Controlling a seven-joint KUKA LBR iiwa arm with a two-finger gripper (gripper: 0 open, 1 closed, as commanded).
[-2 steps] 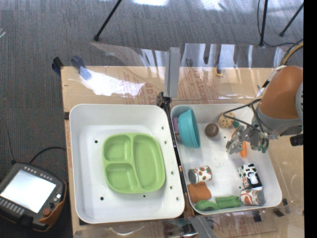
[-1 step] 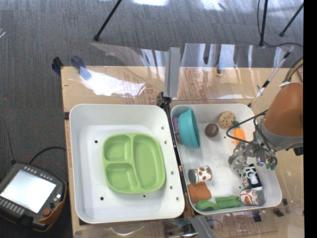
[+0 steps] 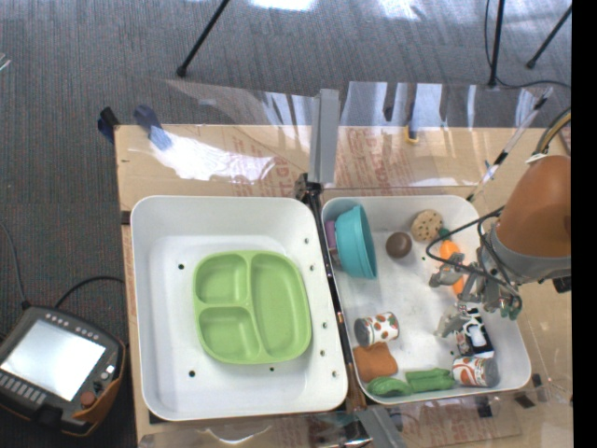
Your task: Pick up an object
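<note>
Claw (image 3: 471, 320) | grip state unclear | over black-white object (image 3: 477, 336), right bin (image 3: 424, 205)

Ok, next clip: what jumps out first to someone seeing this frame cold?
First, the bright green plastic divided plate, lying alone in the left white bin. Next, the grey arm's two-finger gripper, low over the crowded right white bin. There a teal bowl leans at the left wall, with a printed can and green and orange soft items toward the near edge.

The arm (image 3: 536, 217) (orange-banded) reaches in from the right, gripper (image 3: 466, 297) lowered.
</note>
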